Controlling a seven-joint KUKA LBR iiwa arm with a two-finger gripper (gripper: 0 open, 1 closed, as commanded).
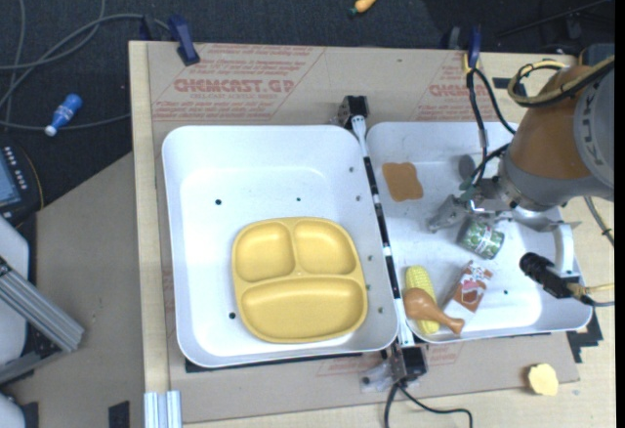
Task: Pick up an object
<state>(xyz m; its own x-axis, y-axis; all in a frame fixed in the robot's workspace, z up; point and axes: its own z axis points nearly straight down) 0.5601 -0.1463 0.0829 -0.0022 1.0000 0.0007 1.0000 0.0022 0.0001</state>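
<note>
Left bin: one yellow divided plate, three compartments, lying flat in the near half.

Right bin, items for picking:
- brown flat square, near the dividing wall, far half;
- green can, on its side, mid-bin, just beside the gripper;
- red-and-white packet, nearer than the can;
- toy corn cob, by the dividing wall;
- toy chicken drumstick, touching the corn cob, near corner.

Gripper: low over the right bin, between the brown square and the can. Open or closed: cannot be told. Nothing seen held.

Bench: yellow lump, near right corner, outside the bins.

Floor: blue bottle; small orange item.
</note>
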